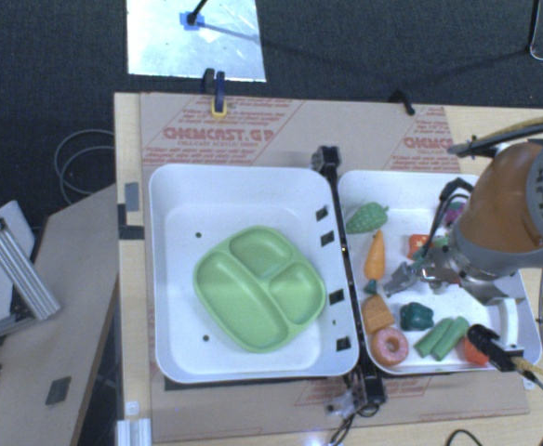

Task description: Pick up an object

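Note:
The right bin [397,186] holds several toy foods: a green leafy piece [366,217], an orange carrot [375,254], a small red piece [418,244], an orange chunk [377,314], a pink-iced donut [389,346], a dark green pepper [417,316], a light green bean pod [442,336] and a red piece [477,347]. My gripper [400,280] hangs low over the middle of this bin, just right of the carrot and above the dark green pepper. Nothing is visibly held in it.
The left bin [174,203] carries a light green divided plate [258,288]. A black divider with clips [335,240] runs between the bins. The arm's orange and grey wrist [504,221] covers the right bin's right side. Cables [523,128] lie at the upper right.

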`<act>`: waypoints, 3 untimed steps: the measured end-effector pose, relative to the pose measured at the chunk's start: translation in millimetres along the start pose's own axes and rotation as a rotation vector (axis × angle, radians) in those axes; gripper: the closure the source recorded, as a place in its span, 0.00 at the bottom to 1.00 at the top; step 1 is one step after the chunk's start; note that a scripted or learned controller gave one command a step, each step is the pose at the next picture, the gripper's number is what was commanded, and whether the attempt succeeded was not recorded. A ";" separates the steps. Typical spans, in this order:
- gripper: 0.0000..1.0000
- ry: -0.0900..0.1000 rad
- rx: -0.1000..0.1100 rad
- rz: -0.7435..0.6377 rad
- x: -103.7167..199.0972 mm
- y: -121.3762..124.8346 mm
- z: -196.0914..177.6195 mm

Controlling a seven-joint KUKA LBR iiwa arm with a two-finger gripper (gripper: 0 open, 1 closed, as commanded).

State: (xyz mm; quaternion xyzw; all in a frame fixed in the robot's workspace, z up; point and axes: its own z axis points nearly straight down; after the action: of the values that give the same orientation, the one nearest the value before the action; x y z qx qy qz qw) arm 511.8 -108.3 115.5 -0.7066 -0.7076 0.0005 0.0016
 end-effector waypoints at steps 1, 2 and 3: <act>0.00 -0.003 -0.006 0.002 -0.8 1.5 31.3; 1.00 -0.002 -0.006 0.000 0.0 1.5 20.4; 1.00 -0.002 -0.009 -0.004 9.6 7.6 -35.2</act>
State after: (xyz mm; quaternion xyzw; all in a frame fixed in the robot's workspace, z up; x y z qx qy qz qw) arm 519.5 -98.8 150.7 -0.7053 -0.7089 -0.0021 -0.0025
